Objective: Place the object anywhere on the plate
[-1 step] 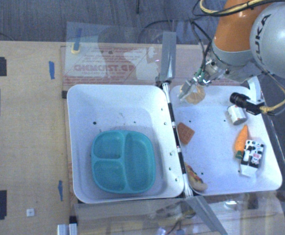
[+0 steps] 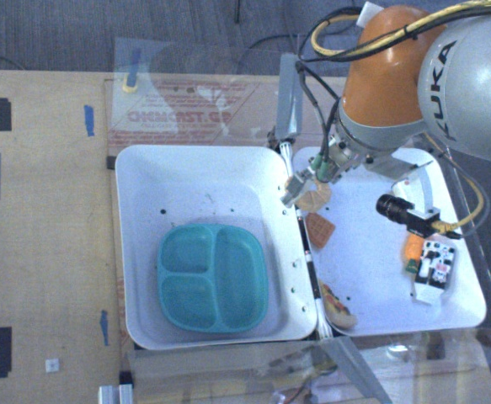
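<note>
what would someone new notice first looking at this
Probably the big grey and orange arm reaching in from the right, its gripper low over the seam between the two bins. Next, the teal divided plate lying in the left bin.

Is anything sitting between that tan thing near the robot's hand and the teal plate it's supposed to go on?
Only the bins' walls. The tan object is at the gripper, above the left edge of the right bin. The plate lies in the left bin, so the raised rims where the two bins meet run between them. Nothing lies on the plate.
</note>
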`<control>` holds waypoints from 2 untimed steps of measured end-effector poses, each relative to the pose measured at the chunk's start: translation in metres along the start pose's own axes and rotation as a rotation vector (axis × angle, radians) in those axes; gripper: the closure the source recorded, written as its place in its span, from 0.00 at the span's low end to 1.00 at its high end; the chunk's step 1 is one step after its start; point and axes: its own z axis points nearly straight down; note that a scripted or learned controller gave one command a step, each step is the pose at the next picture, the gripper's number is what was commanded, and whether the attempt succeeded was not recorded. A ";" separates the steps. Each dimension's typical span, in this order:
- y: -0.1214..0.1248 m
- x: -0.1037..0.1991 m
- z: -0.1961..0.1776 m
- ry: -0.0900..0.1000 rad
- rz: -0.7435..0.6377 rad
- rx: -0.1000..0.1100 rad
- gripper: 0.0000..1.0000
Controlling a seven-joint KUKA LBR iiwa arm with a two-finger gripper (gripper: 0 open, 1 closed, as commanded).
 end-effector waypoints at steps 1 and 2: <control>-0.038 0.099 0.041 0.003 -0.220 0.003 1.00; -0.039 0.098 0.041 0.003 -0.217 0.002 0.00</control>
